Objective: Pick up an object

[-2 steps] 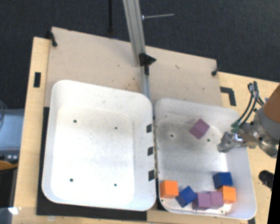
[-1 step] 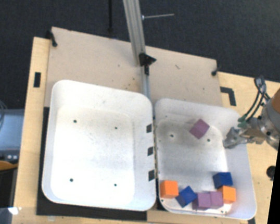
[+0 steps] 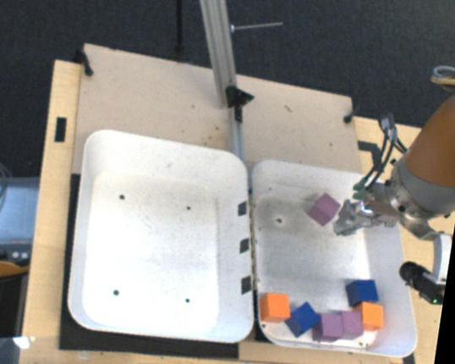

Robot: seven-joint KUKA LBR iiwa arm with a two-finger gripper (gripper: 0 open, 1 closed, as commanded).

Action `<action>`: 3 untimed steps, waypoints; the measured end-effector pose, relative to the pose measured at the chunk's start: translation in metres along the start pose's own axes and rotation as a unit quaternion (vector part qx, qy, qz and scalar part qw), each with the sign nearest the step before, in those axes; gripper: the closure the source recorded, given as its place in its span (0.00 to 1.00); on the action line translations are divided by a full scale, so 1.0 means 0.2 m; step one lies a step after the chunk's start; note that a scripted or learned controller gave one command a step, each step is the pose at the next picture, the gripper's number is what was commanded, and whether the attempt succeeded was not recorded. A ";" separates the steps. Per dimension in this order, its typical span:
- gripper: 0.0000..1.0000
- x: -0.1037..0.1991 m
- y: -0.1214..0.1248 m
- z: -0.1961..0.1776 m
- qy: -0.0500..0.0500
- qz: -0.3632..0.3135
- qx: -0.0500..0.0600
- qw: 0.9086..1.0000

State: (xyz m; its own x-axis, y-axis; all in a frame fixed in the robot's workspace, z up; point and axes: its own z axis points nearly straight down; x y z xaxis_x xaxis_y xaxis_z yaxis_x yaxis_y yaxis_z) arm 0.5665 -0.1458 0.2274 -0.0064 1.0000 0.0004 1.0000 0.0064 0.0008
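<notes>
While I watch from above, my claw (image 3: 348, 219) hangs over the right bin (image 3: 301, 257), just beside a tilted purple block (image 3: 323, 209); I cannot tell how it stands. Other blocks (image 3: 325, 314) cluster along the bin's near edge.

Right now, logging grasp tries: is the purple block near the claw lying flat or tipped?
Tipped: the small purple cube shows as a diamond, one corner down, beside the claw.
</notes>
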 end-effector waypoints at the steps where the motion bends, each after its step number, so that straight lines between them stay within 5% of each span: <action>1: 1.00 0.23 0.05 -0.05 0.000 -0.001 -0.001 1.000; 3: 1.00 0.77 0.15 -0.04 0.001 -0.001 0.000 1.000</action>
State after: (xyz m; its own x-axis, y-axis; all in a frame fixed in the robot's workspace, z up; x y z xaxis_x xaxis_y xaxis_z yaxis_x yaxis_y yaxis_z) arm 0.5963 0.0086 0.2350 -0.0086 1.0000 0.0020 1.0000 0.0086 0.0016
